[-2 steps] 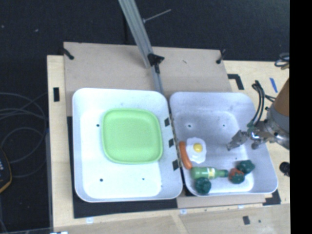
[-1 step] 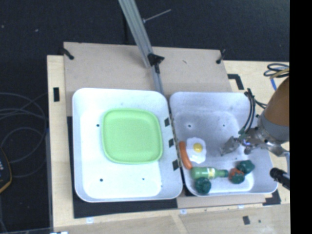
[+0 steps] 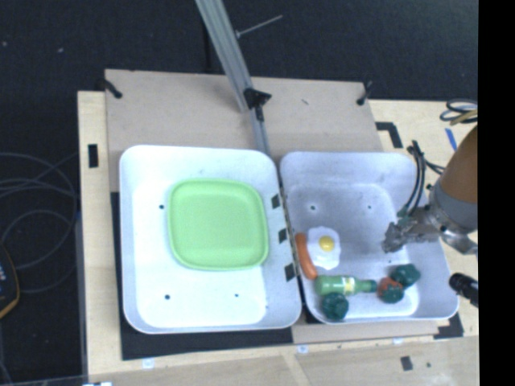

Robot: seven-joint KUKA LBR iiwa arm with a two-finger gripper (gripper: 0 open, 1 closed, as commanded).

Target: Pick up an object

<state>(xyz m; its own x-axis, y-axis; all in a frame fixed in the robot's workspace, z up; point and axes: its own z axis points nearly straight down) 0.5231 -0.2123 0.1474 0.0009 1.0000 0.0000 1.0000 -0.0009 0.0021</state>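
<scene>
The right bin (image 3: 346, 179) holds several small toys along its near side: a fried egg (image 3: 324, 245), an orange carrot-like stick (image 3: 304, 255), a green bottle (image 3: 344, 285), a dark green lump (image 3: 335, 305) and two green-and-red pieces (image 3: 400, 282). My gripper (image 3: 397, 236) hangs over the right part of this bin, just above and behind the green-and-red pieces. I see nothing between its fingers, and their spread is too blurred to judge.
A light green square plate (image 3: 217, 223) lies in the left bin (image 3: 141, 240). A grey metal pole (image 3: 229, 47) slants up from between the bins at the back. Cables trail at the bench's right edge (image 3: 459, 115).
</scene>
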